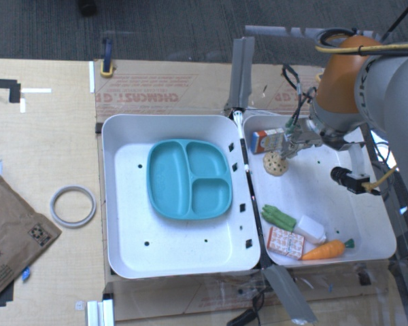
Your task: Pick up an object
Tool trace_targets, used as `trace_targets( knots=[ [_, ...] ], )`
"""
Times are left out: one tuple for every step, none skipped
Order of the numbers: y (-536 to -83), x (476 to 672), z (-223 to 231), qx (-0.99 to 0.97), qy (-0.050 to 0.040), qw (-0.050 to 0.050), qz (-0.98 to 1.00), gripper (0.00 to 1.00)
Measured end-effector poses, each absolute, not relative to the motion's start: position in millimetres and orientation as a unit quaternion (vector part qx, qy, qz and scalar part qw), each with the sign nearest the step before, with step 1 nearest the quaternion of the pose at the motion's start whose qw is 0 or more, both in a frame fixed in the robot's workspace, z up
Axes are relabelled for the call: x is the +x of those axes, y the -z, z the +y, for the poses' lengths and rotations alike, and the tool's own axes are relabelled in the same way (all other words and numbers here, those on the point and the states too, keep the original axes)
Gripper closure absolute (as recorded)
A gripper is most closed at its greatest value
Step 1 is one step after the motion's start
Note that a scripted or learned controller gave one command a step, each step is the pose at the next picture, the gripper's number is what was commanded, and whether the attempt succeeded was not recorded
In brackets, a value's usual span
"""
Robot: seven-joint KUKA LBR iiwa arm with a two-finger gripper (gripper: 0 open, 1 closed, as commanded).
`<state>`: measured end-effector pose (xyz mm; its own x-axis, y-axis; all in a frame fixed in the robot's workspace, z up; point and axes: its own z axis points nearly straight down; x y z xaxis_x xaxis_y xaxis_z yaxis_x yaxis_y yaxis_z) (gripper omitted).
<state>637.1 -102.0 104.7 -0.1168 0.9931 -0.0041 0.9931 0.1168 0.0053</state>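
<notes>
My gripper (286, 145) hangs low over the back left part of the right bin (367, 212). Just left of it stands a small orange and white carton (259, 141), close against the gripper. A round tan cookie with dark spots (275, 163) lies directly in front of and below the gripper; whether they touch I cannot tell. Along the bin's front lie a green vegetable piece (279, 216), a white block (311, 227), a red-and-white patterned packet (285, 242) and an orange carrot (324, 250).
The left bin (122, 182) holds a teal divided plate (189, 179). A grey tape ring (73, 204) and a brown cardboard box (10, 240) lie on the bench to the left. The divider wall (248, 182) separates the bins. Cables trail by the arm (357, 178).
</notes>
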Motion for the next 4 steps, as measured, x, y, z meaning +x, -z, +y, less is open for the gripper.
trace_targets(
  knots=[
    [-191.7, 658.9, -56.8, 0.756, 0.0008, 0.001, 0.655, 1.0],
    [-190.8, 623.0, -38.8, 0.83, 0.002, -0.001, 0.558, 1.0],
    [-122.6, 583.6, -104.7, 0.73, 0.0013, -0.001, 0.683, 1.0],
    [-122.8, 583.7, -104.7, 0.73, 0.0011, -0.001, 0.683, 0.0]
  ],
)
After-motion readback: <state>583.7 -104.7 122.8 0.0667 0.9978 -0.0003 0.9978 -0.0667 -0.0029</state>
